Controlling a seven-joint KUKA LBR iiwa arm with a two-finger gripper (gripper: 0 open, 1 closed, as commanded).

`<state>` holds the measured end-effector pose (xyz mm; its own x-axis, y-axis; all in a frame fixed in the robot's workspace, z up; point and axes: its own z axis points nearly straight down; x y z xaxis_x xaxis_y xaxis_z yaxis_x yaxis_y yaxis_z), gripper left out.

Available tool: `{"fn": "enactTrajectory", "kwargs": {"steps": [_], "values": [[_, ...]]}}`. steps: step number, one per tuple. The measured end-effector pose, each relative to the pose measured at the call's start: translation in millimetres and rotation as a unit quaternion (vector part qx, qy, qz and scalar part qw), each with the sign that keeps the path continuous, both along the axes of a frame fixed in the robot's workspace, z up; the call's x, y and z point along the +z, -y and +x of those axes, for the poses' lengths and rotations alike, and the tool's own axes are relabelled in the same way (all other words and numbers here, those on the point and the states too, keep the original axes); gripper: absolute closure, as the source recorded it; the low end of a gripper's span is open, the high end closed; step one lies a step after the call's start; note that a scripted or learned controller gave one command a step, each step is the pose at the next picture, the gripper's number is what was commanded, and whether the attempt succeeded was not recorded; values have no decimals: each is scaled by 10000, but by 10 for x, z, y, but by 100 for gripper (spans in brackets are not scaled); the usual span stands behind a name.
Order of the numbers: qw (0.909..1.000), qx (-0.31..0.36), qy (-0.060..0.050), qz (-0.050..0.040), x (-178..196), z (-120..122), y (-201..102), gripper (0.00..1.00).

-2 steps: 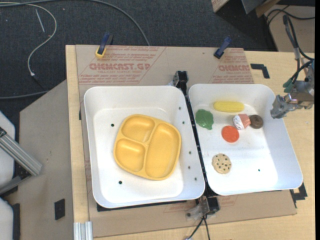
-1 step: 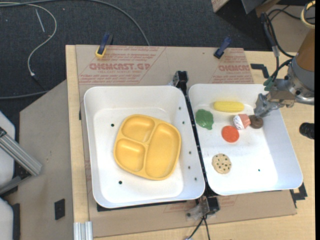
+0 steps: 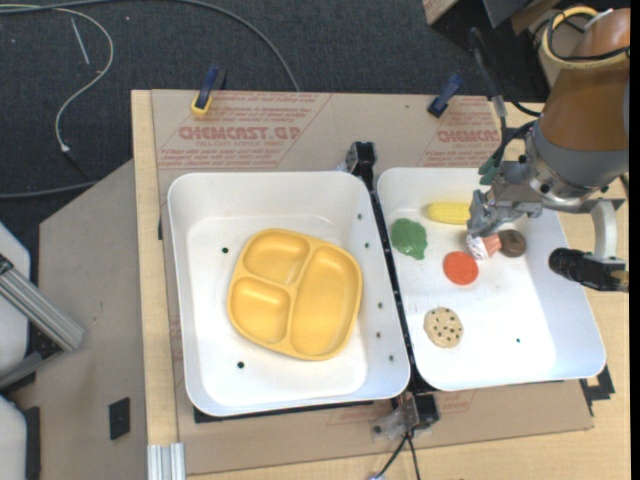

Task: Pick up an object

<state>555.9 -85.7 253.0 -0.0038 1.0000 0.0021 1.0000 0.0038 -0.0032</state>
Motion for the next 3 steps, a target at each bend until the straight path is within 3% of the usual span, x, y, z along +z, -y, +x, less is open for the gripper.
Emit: {"fn": "enactTrajectory", "kwargs": {"steps": [1, 3], "values": [[10000, 6, 21, -5, 45, 67, -530, 100], [10000, 4, -5, -2, -309, 188, -1618, 100]]}}
